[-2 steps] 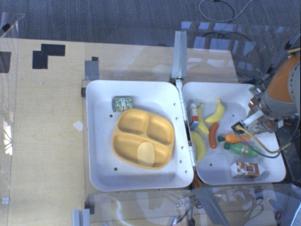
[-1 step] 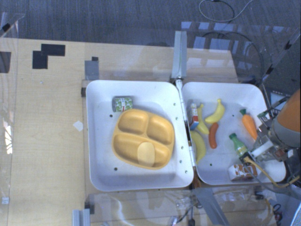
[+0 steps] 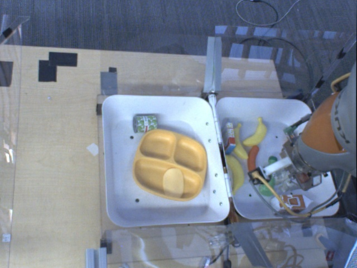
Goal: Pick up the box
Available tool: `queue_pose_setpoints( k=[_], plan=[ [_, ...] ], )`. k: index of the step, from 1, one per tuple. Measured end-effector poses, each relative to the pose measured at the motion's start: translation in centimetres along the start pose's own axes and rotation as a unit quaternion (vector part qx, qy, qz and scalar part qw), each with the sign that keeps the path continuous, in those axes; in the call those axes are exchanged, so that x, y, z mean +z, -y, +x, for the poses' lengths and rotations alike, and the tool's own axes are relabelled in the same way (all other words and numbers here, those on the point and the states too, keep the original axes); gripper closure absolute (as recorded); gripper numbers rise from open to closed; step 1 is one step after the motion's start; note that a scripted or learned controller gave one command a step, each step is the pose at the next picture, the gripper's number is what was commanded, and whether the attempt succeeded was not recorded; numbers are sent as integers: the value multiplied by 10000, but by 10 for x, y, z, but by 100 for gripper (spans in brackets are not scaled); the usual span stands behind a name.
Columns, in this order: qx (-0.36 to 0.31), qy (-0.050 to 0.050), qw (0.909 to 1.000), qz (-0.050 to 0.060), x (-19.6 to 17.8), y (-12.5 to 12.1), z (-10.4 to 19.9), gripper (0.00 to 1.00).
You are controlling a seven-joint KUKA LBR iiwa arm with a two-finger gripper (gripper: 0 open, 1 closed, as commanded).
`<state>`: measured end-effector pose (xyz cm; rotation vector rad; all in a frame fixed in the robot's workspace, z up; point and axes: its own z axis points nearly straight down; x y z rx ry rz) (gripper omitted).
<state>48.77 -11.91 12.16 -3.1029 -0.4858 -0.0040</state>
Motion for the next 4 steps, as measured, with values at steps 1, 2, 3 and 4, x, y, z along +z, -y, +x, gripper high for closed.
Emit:
queue_pose_setpoints(
  k=[1, 2, 3, 4],
  plan=[
    [-1162, -25, 9932, -36, 32, 31, 11, 100],
    [-1485, -4, 9889, -7, -64, 26, 108, 100],
    [-1904, -27, 9817, -32, 33, -44, 113, 100],
    [-1555, -13, 9878, -11, -65, 5, 175, 100]
  ],
)
